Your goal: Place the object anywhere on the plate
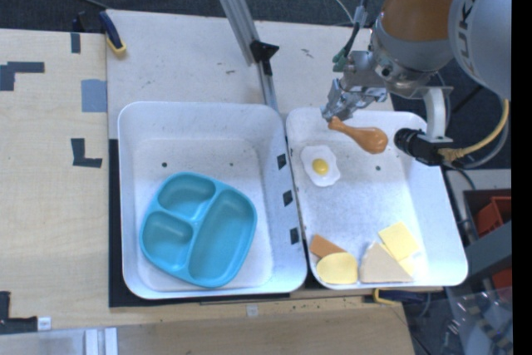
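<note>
Front of right bin: cheese pieces and an orange wedge near the front wall.
Fried egg: mid-bin, beside the divider.
Drumstick: back of right bin, thin end under the hand.
Hand: fingers look closed on the drumstick's thin end.
Plate: blue, in left bin.
Advice: lift straight, clear the divider, release low over the plate.
</note>
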`<act>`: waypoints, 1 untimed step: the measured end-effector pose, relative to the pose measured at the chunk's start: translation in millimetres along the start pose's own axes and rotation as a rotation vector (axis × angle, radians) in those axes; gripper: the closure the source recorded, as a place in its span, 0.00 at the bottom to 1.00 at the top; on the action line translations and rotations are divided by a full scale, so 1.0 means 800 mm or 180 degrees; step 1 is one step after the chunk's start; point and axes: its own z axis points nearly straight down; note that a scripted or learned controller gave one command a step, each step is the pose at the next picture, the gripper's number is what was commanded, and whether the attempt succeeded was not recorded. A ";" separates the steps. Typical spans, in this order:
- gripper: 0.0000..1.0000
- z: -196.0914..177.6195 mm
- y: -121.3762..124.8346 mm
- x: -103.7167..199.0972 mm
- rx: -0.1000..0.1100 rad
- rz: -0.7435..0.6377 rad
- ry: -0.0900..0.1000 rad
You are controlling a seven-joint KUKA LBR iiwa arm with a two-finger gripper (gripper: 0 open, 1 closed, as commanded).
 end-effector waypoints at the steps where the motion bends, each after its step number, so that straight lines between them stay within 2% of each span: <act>1: 1.00 -0.061 -0.060 0.069 0.0025 -0.0019 0.0014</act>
